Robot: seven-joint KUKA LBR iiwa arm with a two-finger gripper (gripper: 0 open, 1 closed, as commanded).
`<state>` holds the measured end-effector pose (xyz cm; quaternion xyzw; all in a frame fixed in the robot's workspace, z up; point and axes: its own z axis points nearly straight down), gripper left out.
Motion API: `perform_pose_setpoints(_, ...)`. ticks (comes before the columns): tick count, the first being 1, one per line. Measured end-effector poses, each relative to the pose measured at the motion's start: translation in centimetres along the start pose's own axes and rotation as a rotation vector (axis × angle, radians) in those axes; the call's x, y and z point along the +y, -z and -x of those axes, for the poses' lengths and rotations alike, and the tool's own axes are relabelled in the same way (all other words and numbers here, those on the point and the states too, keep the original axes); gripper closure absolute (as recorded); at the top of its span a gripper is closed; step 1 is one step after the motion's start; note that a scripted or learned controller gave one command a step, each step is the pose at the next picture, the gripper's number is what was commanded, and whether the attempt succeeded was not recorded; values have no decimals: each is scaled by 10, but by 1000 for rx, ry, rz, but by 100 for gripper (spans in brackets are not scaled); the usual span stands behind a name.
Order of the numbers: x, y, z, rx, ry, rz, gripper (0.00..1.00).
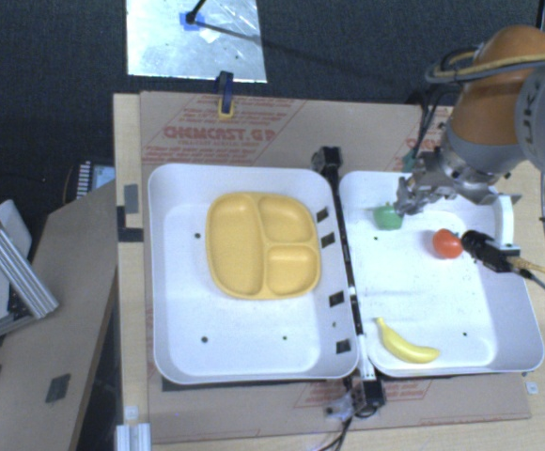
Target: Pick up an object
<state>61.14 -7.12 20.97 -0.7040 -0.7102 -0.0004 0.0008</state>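
Nearest the camera, in the right bin, lies a banana: yellow, smooth, curved, flat on the floor near the front wall. Both bins are shallow, white, hard-looking plastic with rounded corners, and they sit touching side by side on a printed cardboard sheet that covers the counter.

The left bin holds one plate: yellow, matte, rounded-square, divided into three compartments, lying flat near the middle.

Further back in the right bin is a small, glossy orange-red ball, well apart from the banana. Beyond it, near the back left corner, rests a small green lump, rounded, on the bin floor.

The end effector is directly above and just beside the green lump. Contact cannot be confirmed, nor whether the end effector is released or clenched.

The arm above it is grey with an orange band.
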Motion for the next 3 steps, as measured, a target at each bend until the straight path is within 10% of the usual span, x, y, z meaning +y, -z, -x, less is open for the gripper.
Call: perform_pose_setpoints(3,-71,-1,-159,0,1,0,100)
